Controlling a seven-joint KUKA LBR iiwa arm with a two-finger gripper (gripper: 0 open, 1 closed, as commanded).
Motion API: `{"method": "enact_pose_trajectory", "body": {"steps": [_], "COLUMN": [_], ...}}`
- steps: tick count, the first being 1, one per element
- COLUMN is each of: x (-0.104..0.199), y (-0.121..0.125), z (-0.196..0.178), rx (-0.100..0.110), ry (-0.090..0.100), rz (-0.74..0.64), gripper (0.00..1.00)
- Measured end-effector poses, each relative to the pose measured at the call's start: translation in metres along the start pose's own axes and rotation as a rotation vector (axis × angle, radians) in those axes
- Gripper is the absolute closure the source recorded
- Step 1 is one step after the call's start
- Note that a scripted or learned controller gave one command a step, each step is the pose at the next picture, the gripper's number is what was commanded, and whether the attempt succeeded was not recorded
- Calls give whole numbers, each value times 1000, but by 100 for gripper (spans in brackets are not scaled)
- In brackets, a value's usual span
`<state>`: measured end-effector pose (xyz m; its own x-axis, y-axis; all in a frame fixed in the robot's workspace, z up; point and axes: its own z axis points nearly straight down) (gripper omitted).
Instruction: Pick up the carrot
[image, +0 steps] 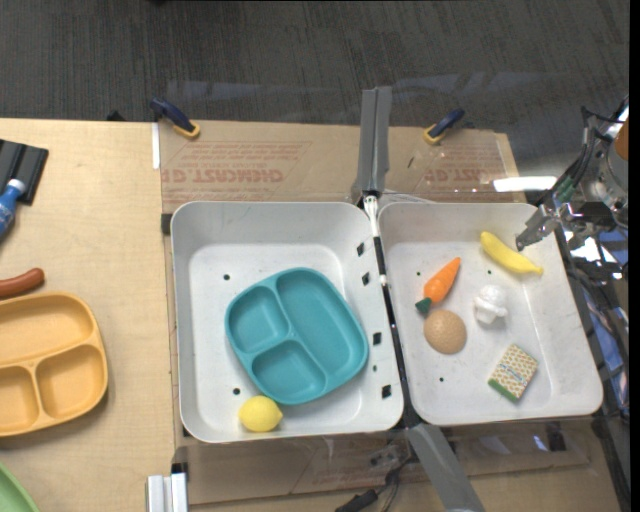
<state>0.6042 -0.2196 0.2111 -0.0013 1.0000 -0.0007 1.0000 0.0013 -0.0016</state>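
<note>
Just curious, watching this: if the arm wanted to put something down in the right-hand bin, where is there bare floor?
Bare floor lies in the right white bin's near-left corner, below the tan egg, and along its far wall above the orange carrot. The middle is crowded: carrot, egg, a white lumpy object, yellow banana and small patterned packet.

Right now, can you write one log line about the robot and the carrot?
target: small orange carrot with green top in right white bin | touching: tan egg | gripper: at bin's far right rim, near yellow banana | carrot: not picked
</note>
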Motion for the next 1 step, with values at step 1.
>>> {"method": "enact_pose_trajectory", "body": {"steps": [1], "x": [58], "y": [46], "z": [110], "rx": [-1], "ry": [0], "rz": [-9], "gripper": [0]}}
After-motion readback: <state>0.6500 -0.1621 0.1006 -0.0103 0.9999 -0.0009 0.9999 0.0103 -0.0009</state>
